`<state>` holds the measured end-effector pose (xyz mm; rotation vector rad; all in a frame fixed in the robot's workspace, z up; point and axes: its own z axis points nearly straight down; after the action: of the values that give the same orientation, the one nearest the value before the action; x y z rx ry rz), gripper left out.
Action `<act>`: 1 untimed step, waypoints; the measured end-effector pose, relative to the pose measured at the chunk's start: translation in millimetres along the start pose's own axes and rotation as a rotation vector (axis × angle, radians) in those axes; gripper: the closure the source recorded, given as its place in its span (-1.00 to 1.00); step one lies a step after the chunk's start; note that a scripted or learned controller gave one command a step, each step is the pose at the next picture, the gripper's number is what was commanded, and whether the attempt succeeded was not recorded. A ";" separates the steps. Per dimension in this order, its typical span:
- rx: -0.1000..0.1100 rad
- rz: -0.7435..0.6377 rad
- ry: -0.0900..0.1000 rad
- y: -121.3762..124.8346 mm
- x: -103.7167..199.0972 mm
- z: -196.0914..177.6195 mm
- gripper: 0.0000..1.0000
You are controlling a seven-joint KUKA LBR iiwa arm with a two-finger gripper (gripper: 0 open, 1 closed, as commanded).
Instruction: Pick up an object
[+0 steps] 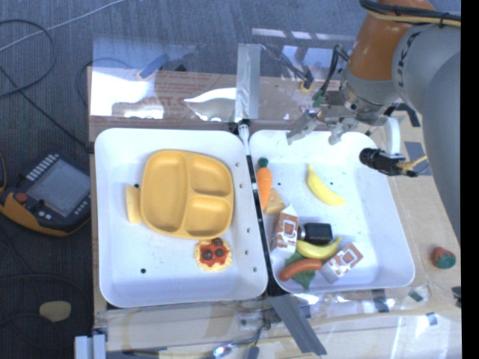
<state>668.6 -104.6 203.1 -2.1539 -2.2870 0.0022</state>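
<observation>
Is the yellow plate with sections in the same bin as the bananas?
No, the yellow sectioned plastic plate lies in the left white bin, while both yellow bananas lie in the right one.

bright even overhead light, white bins [112,275] near blown out; glare on clear panels behind, soft faint shadows

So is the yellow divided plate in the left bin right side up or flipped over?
Right side up: the yellow divided plate lies flat in the left bin, with its three hollow compartments and raised dividers facing the camera.
</observation>
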 end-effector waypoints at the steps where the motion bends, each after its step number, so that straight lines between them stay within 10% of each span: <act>1: 0.002 0.021 -0.001 -28.6 -52.4 60.7 -1.00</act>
<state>643.1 -158.7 142.4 -2.1773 -2.2647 0.0055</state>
